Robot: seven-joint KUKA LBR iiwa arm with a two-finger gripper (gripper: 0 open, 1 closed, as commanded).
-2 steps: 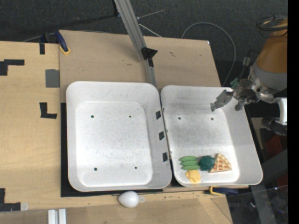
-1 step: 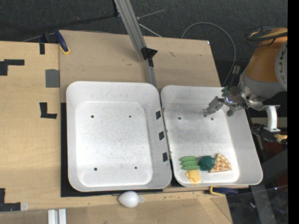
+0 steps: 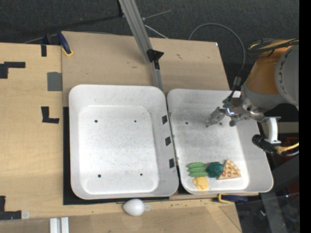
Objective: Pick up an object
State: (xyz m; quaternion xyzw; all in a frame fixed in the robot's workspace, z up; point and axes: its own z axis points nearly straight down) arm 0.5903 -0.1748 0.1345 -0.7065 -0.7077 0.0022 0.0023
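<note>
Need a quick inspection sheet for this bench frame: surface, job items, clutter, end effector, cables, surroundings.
Surface: wooden bench bearing a left bin and a right bin side by side.
Job's things: toy food bunched at the right bin's near edge: green pods, dark green piece, yellow piece, pizza slice.
Clutter: white egg on the bench in front of the left bin.
Grippers: end effector over the right bin, fingers apart, nothing between them.
Cables: thin cable looping behind the bench; wires by the arm.
Surroundings: dark carpet; metal rail slanting over the bench.
</note>
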